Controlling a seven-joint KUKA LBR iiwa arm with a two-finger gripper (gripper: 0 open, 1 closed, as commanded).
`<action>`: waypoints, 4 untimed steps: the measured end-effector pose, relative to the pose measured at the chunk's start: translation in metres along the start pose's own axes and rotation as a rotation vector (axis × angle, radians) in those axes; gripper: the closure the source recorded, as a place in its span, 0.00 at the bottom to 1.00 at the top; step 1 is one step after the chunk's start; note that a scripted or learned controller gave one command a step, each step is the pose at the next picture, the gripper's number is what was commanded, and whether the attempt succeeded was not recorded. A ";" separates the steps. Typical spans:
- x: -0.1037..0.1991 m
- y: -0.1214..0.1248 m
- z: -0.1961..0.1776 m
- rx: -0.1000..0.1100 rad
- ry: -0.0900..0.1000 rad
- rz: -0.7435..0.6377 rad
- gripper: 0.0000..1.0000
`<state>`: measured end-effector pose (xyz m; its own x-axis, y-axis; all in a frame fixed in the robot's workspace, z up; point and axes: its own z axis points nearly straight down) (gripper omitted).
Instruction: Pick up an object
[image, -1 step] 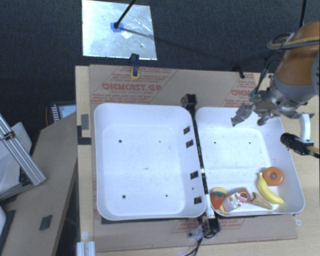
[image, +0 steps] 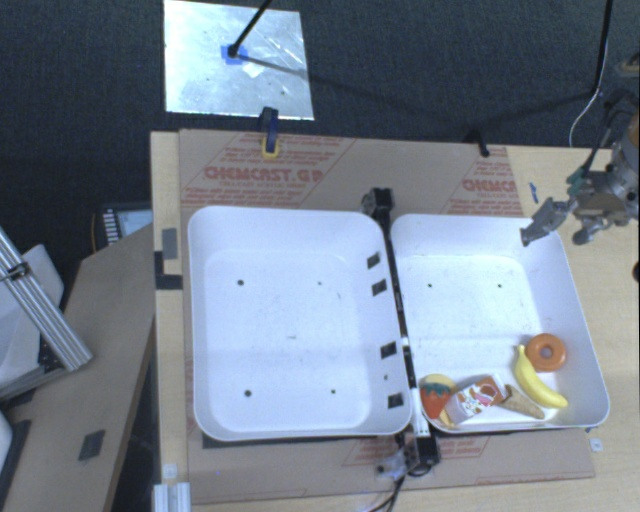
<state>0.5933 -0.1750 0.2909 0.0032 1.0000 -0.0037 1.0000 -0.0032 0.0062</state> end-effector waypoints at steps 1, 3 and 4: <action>-0.035 -0.036 -0.030 0.002 0.000 0.000 0.00; 0.028 -0.104 -0.155 -0.005 0.003 -0.013 0.00; 0.086 -0.105 -0.213 -0.003 0.004 -0.014 0.00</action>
